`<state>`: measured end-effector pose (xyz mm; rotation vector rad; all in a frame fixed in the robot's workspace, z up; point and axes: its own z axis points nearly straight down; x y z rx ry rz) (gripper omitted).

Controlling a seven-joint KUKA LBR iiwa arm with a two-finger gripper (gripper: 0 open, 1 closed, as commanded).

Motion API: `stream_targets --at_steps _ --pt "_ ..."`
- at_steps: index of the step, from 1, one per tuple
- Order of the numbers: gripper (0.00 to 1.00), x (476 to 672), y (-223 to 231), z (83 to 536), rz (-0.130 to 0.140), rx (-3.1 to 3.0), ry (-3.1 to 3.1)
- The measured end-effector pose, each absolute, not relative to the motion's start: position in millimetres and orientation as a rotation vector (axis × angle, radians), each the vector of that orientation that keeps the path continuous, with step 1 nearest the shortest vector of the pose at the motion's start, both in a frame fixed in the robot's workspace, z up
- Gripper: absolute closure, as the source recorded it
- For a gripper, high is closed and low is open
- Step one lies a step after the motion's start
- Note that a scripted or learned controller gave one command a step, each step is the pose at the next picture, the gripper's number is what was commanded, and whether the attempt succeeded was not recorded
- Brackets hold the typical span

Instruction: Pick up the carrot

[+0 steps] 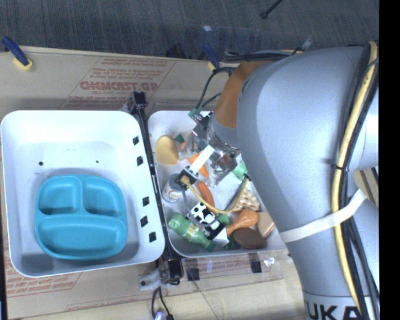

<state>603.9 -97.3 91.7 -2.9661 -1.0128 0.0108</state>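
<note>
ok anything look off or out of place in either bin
Nothing looks spilled or damaged. The right bin holds a jumbled pile of toy food, the carrot among it beneath the end effector. The blue tray lies flat in the left bin.

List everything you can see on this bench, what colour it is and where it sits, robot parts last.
Bins: two, white, side by side.
Divided plate: one, light blue, in left bin.
Carrot: one, orange, middle of right bin, under the gripper.
Yellow piece: one, right bin's upper left.
Green item: one, right bin's near edge.
Brown pieces: a few, right bin's near right.
Arm: one, grey, orange band.
Gripper: one, low among the toys.
</note>
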Motion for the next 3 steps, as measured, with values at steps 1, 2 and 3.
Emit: stream_targets --at_steps 1,2,3 --pt "1.0 603.0 -96 101 0.022 -2.952 -1.028" --pt "1.0 524.7 -46 193 0.007 -2.885 -1.223" --pt "1.0 496.8 -33 244 0.013 -2.993 -0.94"
